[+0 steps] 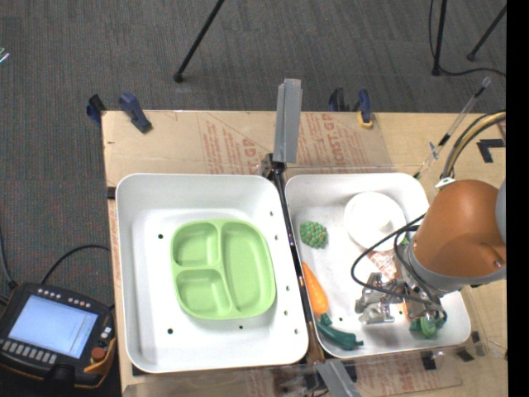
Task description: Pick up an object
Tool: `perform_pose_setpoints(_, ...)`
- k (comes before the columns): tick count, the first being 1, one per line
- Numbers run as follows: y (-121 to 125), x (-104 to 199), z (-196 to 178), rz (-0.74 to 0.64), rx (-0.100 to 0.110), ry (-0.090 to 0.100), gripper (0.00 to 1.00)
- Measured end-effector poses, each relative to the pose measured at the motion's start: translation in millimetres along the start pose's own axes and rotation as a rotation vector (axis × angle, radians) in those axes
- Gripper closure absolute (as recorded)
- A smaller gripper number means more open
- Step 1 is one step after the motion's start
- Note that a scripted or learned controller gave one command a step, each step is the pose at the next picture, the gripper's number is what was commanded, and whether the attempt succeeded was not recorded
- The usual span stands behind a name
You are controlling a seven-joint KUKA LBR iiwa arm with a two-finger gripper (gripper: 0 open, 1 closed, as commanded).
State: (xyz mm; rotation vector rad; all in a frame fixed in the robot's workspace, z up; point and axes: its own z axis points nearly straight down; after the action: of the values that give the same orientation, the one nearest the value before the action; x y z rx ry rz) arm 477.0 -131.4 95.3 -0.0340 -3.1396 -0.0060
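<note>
tool (388,307) is down in the right bin's (331,190) near right corner beside the carrot (314,289), can't tell whether it's apart or together.

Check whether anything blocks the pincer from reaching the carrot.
Nothing visible blocks it. The pincer sits low in the right bin; bare bin floor separates it from the carrot at the left wall.

bins (132,222): 2 | tray (223,269): 1 | carrot (314,289): 1 | plate (374,218): 1
</note>
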Motion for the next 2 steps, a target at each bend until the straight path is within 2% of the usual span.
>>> perform_pose_setpoints(1,36,2,10,0.010,0.001,0.002,1.00)
perform_pose_setpoints(2,54,-28,9,0.033,0.001,-0.001,1.00)
